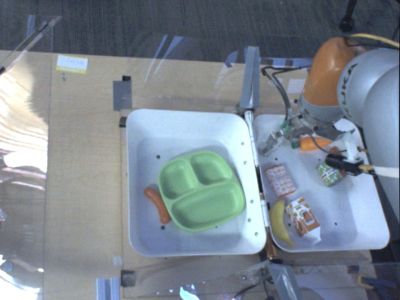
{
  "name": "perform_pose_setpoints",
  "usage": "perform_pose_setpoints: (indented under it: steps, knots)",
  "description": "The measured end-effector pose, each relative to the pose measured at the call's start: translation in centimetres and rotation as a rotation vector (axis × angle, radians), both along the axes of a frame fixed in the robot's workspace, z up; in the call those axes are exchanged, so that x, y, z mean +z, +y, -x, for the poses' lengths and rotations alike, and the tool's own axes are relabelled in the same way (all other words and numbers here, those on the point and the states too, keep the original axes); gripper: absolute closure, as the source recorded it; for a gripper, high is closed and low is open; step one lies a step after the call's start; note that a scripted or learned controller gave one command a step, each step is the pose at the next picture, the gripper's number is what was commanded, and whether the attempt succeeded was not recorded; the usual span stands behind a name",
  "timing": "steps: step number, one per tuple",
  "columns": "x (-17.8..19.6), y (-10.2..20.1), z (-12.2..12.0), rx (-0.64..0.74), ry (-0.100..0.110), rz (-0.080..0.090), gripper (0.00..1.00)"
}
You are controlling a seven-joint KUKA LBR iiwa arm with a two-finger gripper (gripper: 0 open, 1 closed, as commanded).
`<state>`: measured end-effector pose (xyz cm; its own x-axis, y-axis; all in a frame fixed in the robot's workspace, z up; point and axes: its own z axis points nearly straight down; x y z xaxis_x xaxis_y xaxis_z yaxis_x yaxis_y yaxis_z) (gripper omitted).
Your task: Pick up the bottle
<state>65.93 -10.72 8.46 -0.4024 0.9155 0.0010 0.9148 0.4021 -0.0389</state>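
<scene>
The bottle (pixel 329 172), as far as it could be made out, was the small green-labelled container lying on its side in the right bin (pixel 356 217), toward that bin's far right part; it was too small and blurred to name with full certainty. A black and white fitting on the arm (pixel 369 86) lay just above it and partly crossed it. To its upper left sat a small orange item (pixel 310 144), close to the tool (pixel 274 141), which hung low over the far left corner of the same bin, well apart from the bottle. Whether the tool was open or closed could not be told, and nothing was seen in its grasp. Nearer the camera in the right bin, a flat reddish packet (pixel 279 180) lay by the left wall, a banana (pixel 279 221) lay along that wall below it, and a brown and white carton (pixel 302 217) rested just beside the banana. The grey arm with its orange band reached in from the right above the bin's far edge. The left bin (pixel 187 130) held a green divided plate (pixel 201 190), with an orange-red sausage (pixel 157 205) just beside the plate's left rim. Both bins stood side by side on the pale wooden counter (pixel 75 167), which bore a small yellow label (pixel 72 63) near its far left.
</scene>
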Motion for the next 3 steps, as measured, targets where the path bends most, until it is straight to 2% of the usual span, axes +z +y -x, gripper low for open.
perform_pose_setpoints:
  steps: [1,2,3]
  knots:
    - [0.0,-0.5,0.5,-0.005,-0.019,-0.012,0.00]
    - [0.2,0.5,3.0,-0.002,-0.044,-0.013,0.00]
    - [1.5,0.7,2.7,0.000,-0.054,-0.013,1.00]
